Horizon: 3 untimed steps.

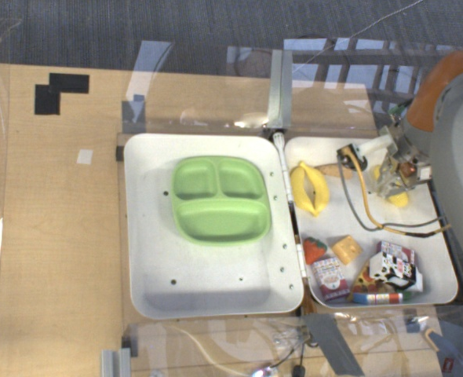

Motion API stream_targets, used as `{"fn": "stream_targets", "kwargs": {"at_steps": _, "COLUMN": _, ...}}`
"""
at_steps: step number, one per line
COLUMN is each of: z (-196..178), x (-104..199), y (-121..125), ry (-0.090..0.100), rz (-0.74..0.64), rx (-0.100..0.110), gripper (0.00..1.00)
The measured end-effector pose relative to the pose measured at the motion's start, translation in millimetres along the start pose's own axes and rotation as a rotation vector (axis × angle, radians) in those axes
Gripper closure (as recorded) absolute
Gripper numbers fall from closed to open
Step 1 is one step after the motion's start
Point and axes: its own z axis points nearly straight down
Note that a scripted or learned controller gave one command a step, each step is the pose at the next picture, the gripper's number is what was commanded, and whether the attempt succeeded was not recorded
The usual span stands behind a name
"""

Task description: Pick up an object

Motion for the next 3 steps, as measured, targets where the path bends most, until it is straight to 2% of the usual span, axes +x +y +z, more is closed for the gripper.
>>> {"fn": "stream_targets", "kwargs": {"at_steps": 1, "z": 8.8, "x": -7.8, "y": 8.8, "ry": -0.003, "rz": -0.166, "rx": 0.010, "gripper": 1.00}}
{"fn": "stream_targets", "kwargs": {"at_steps": 2, "z": 10.0, "x": -8.5, "y": 12.0, "ry": 0.000, "rz": -0.164, "rx": 0.001, "gripper": 0.00}}
{"fn": "stream_targets", "kwargs": {"at_steps": 3, "z": 11.0, "x": 11.6, "y": 14.3, "ry": -0.003, "rz": 0.003, "rx": 0.000, "gripper": 0.00}}
